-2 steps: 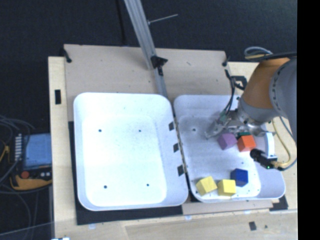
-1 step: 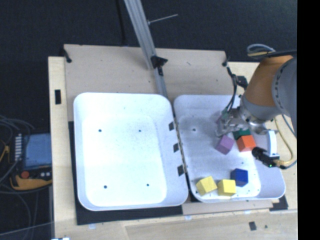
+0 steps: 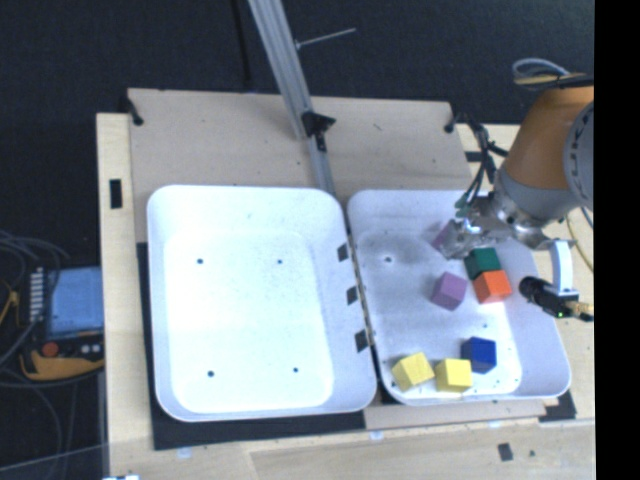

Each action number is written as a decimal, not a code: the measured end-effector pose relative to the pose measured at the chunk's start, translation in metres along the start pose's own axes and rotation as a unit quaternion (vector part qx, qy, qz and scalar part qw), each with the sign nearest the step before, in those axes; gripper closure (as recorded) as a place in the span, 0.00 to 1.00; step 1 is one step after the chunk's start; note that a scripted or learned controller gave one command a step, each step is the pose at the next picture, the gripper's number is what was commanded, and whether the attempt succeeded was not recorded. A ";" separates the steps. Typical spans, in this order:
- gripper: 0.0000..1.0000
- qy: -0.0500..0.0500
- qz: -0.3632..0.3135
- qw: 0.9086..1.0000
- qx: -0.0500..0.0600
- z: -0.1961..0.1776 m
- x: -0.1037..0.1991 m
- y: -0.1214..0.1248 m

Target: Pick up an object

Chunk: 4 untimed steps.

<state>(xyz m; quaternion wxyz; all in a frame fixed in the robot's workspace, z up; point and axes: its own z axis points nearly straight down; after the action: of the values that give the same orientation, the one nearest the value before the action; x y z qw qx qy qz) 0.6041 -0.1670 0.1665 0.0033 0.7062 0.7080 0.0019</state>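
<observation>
End effector low over right bin, upper right of frame; finger state impossible to tell. Just below it, green cube touching orange cube, purple cube beside them to the left. Lower in the bin, blue cube and two yellow cubes near the bottom rim. Left bin alongside on desk.
</observation>
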 end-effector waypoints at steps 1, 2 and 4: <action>1.00 0.000 0.000 1.000 0.000 -0.055 -0.002 0.002; 1.00 0.001 -0.002 1.000 0.003 -0.064 0.044 -0.006; 1.00 0.002 -0.003 1.000 0.004 -0.065 0.148 -0.021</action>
<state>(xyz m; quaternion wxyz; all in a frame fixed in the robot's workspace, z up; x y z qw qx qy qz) 0.5823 -0.0190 0.2308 -0.0008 0.7044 0.7098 0.0006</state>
